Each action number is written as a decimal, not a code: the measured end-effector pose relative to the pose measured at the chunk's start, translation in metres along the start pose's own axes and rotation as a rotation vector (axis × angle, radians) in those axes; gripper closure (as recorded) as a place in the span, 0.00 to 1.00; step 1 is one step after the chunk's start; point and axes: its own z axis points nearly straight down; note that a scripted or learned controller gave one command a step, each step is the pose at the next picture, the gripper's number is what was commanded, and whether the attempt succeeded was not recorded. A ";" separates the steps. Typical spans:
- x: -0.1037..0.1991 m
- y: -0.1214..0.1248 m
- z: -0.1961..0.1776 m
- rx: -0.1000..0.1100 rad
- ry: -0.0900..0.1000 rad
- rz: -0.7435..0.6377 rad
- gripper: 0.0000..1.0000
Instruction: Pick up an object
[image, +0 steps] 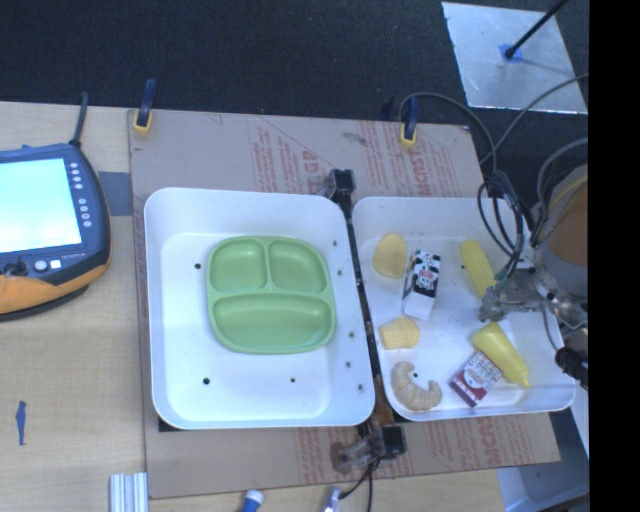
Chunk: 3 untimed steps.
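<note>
The right bin (455, 215) holds several items: a round yellow piece (390, 255), a black-and-white carton (423, 283), a yellow corn cob (477, 265), a long yellow item (502, 352), a pale yellow wedge (400, 333), a croissant (415, 387) and a red-and-white packet (475, 380). My gripper (505, 300) hangs low over the bin's right side, between the corn cob and the long yellow item. It sits just above that item's upper end. I see nothing clearly held in it.
The left bin (180, 380) holds a green divided plate (270, 293). A tablet-like pendant (45, 225) lies on the bench at far left. Black cables (500, 200) loop above the gripper. Clamps (408, 130) pin the cardboard at the back.
</note>
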 end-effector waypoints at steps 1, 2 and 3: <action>0.000 0.000 0.000 0.000 -0.001 -0.001 0.00; 0.069 -0.053 0.011 -0.001 0.003 0.000 0.00; 0.067 -0.051 0.000 -0.003 0.000 -0.004 1.00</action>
